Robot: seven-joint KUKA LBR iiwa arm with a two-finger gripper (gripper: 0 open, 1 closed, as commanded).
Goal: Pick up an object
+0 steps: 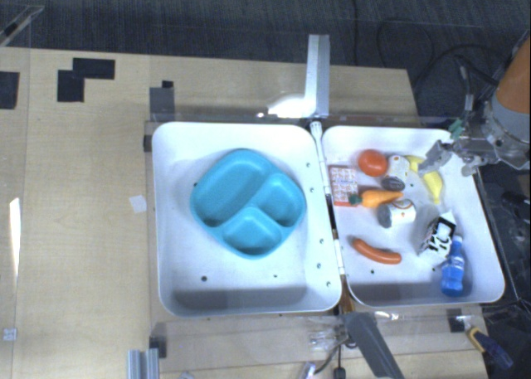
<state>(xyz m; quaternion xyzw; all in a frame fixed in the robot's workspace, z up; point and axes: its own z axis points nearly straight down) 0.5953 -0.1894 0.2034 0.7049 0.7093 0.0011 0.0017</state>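
Observation:
The right bin (489, 286) holds several small items: a red tomato (373, 162), a yellow banana (432, 184), an orange carrot (378, 198), a red sausage (377, 251), a grey-and-white piece (397, 212), a black-and-white item (437, 235), a blue bottle (453, 274) and a printed packet (343, 185). My gripper (453, 157) hangs over the bin's far right corner, just above and right of the banana. Its fingers are spread, open, with nothing between them.
The left bin (178, 286) holds a blue divided plate (249, 201). A metal post (319, 79) rises behind the seam between the two bins. Cables lie on the dark floor at the back right.

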